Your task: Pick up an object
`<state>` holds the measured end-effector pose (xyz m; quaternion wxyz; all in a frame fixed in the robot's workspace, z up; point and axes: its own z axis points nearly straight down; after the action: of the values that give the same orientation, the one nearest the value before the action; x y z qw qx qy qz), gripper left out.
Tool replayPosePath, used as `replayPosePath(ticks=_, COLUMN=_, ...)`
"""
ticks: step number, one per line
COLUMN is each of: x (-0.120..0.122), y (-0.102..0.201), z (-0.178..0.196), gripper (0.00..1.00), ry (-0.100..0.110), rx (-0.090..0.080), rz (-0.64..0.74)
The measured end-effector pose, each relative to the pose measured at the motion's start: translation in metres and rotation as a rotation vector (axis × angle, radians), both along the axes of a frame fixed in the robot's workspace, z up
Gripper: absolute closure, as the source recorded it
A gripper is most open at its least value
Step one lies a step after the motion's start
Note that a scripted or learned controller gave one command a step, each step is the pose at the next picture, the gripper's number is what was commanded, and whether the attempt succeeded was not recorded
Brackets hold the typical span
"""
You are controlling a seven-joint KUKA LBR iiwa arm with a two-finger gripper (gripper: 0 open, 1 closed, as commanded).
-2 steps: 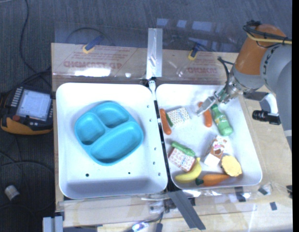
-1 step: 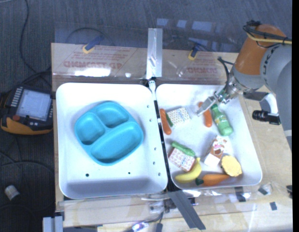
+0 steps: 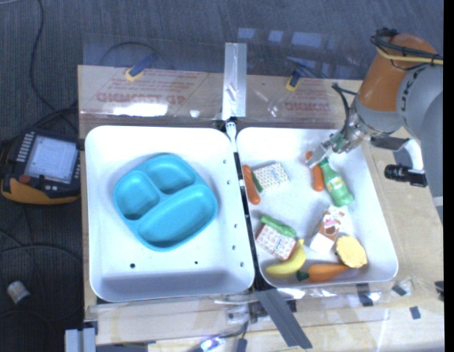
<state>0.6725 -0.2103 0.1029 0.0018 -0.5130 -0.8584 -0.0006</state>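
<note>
Dark grey carpet (image 3: 138, 20) fills the room around the bench, with thin cables (image 3: 36, 6) looping across it up top and down the left side. We also spot a teach pendant (image 3: 37, 167) with a lit screen and an orange-yellow edge lying on the floor just left of the bench. The bench top (image 3: 160, 94) looks like bare wood or cardboard with faded red lettering, and a clear sheet lies over the back part of it, with a couple of blue and yellow clips (image 3: 138, 69) along that edge.

The left bin (image 3: 102, 270) holds a blue divided tray (image 3: 166, 199), sitting a bit tilted near its middle. The right bin (image 3: 377, 218) is where all the toy food is: a green bottle (image 3: 336, 182) near the upper right, an orange carrot (image 3: 251, 185) along the left wall, a small checked packet (image 3: 271, 175) next to it, a banana (image 3: 286, 262) and another carrot (image 3: 326, 272) at the front, and a round yellow slice (image 3: 351, 251) in the front right corner.

The gripper (image 3: 331, 149) comes in from the right and sits low over the back right of that bin, just above the green bottle's top. We honestly can't tell how wide it's set or whether it's got anything, it's too small and blurry there.
</note>
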Motion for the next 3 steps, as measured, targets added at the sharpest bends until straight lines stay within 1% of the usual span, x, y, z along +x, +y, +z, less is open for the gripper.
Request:
replayPosePath(ticks=1, x=-0.014, y=0.002, z=-0.007, gripper=1.0, ry=-0.029, rx=-0.012, rz=0.17)
replayPosePath(ticks=2, x=-0.066, y=-0.015, z=-0.008, gripper=1.0, ry=-0.027, rx=-0.014, rz=0.472)
replayPosePath(ticks=3, x=-0.062, y=-0.009, z=0.037, gripper=1.0, ry=-0.003, rx=0.001, rz=0.388)
